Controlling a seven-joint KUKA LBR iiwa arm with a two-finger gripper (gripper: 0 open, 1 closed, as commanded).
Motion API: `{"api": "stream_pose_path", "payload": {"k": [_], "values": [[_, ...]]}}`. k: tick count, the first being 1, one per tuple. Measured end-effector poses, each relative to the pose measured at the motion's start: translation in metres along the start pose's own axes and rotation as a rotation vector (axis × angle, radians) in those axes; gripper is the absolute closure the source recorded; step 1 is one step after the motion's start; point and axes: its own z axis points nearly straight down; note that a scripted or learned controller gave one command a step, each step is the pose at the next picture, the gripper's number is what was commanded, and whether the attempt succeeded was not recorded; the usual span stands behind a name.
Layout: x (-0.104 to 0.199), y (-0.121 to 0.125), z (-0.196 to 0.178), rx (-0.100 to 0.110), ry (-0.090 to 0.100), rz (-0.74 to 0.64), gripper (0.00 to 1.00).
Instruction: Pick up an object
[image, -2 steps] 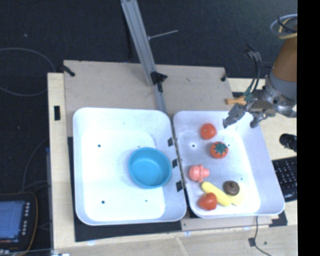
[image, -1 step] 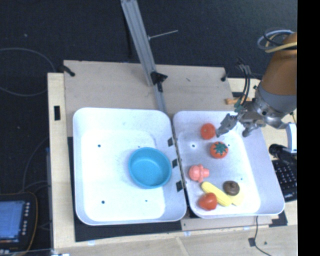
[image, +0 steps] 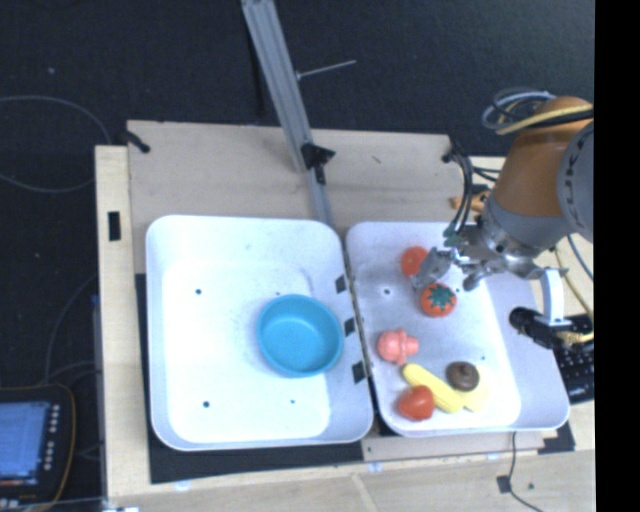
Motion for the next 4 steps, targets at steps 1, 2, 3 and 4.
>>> {"api": "stream_pose_path", "payload": {"k": [1, 2, 3, 4], "values": [[-0.004, 0.009, 0.048, -0.003, -0.001, 0.006, 0.0], [-0.005, 0.009, 0.032, -0.011, 0.0, 0.011, 1.0], [-0.002, 0.016, -0.016, -0.013, 0.002, -0.006, 1.0], [-0.003, 0.017, -0.02, -0.01, 0.001, -0.007, 1.0]]}}
